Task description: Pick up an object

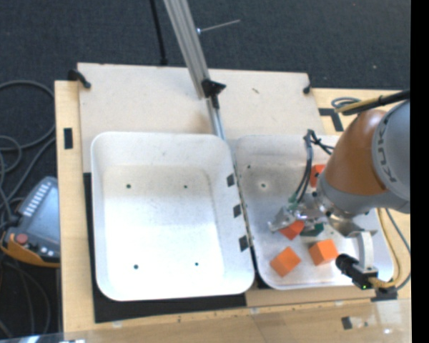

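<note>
The gripper point(294, 224) is seen low in the right bin point(261, 164), near its middle. An orange block point(292, 229) is right at its tip. The block looks to be pinched between the fingers, but the spot is small and partly hidden, so this cannot be told for sure. Green and white wires are seen by the gripper's side.

Above the gripper, the arm point(365, 164) is seen coming in from the right. Its orange band and grey body cover much of the right bin's far right part.

Two more orange blocks are seen in the right bin. One block point(285, 261) lies near the front, just left of the middle. Another block point(322, 251) lies just to its right. They are close together but not touching. A small bit of orange point(318, 173) is seen further back, by the arm, and most of it is hidden.

The left bin point(164, 213) is set beside the right bin, and their sides touch. A few dark dots are seen on its floor.

Both bins are set on a pale board point(150, 95). A metal pole point(189, 41) is slanted up from between the bins at the back. A hand controller point(36, 220) and cables are seen on the dark floor at the far left.
</note>
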`<move>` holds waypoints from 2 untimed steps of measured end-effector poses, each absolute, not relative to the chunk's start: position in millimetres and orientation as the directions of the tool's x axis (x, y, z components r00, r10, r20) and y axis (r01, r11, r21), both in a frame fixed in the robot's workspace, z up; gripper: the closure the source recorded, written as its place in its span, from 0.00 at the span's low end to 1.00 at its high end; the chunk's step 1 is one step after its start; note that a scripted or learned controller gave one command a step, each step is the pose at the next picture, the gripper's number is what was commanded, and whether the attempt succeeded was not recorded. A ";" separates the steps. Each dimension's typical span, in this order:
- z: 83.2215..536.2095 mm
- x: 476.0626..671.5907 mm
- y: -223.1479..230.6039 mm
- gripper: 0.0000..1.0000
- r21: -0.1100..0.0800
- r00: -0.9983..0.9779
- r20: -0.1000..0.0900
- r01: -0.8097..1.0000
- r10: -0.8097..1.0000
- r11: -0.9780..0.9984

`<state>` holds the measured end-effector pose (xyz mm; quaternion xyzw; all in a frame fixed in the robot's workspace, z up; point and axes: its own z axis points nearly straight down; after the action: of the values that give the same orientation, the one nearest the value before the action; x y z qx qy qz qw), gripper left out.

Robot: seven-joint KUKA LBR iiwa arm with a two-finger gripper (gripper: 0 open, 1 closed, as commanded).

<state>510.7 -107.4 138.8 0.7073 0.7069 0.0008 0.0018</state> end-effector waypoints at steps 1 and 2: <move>324.8 521.6 -83.4 1.00 0.010 -0.004 -0.002 1.000 1.000 0.004; 256.5 524.0 20.6 1.00 -0.005 -0.009 0.002 1.000 1.000 0.009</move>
<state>524.0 20.6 256.5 0.7038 0.7104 -0.0009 -0.0024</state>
